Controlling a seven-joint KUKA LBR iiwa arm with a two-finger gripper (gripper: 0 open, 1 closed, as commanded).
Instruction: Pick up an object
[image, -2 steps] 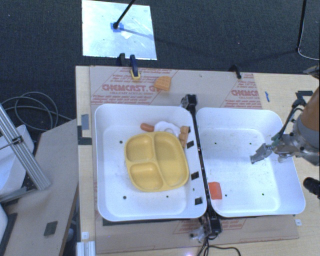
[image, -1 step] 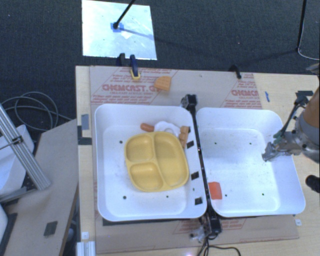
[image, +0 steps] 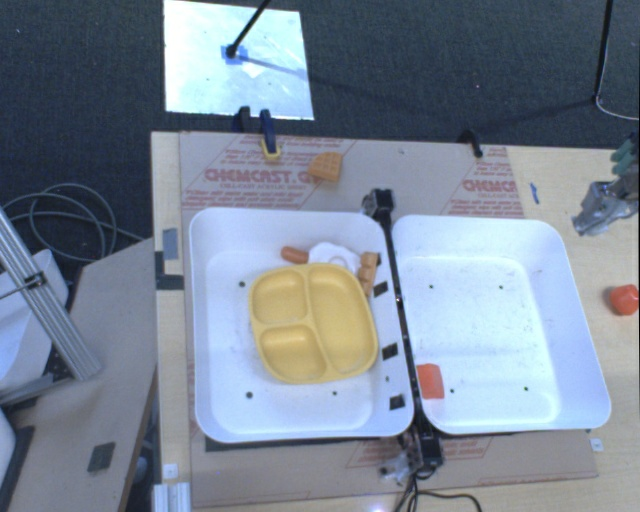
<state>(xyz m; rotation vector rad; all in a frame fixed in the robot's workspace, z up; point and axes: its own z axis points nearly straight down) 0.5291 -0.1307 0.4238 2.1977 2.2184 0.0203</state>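
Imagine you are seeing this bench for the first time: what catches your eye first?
The yellow divided plate in the left bin stands out most. Next comes the orange block in the near left corner of the right bin, then the waffle piece on the cardboard behind the bins.

— What's on my bench (image: 560, 170)?
— I see a cardboard sheet (image: 400, 165) laid flat, with the left bin (image: 215, 330) and right bin (image: 570, 330) side by side on it.
— Anything loose?
— A waffle-shaped piece (image: 324, 166) on the cardboard behind the left bin; an orange block (image: 624, 299) right of the right bin.
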